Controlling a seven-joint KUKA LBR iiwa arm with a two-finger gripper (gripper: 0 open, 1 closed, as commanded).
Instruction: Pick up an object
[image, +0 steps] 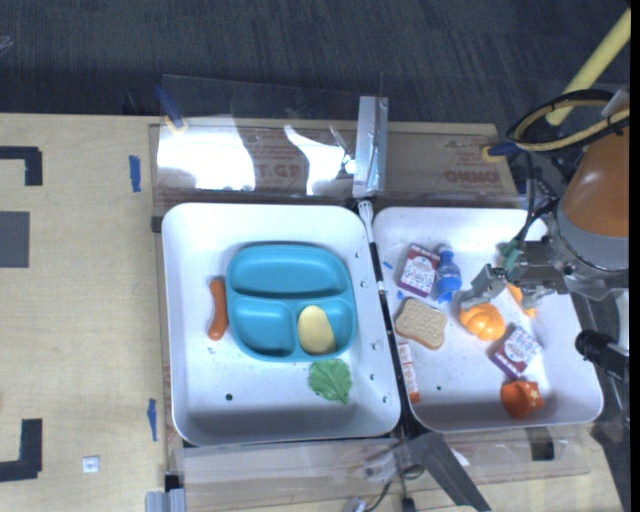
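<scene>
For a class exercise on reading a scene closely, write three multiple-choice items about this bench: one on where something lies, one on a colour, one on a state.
1. Where does the yellow potato-like item lie?
A. in the blue tray's lower right compartment
B. on the right bin's floor
C. on the bench

2. What colour is the sausage beside the tray?
A. green
B. orange
C. purple

3. How does the green leaf sit?
A. inside the tray
B. in the left bin, just below the tray
C. under the toast slice

Key: 1 A, it rests within that compartment's walls. 2 B, it is orange against the white floor. 3 B, it lies on the bin floor outside the tray.
</scene>
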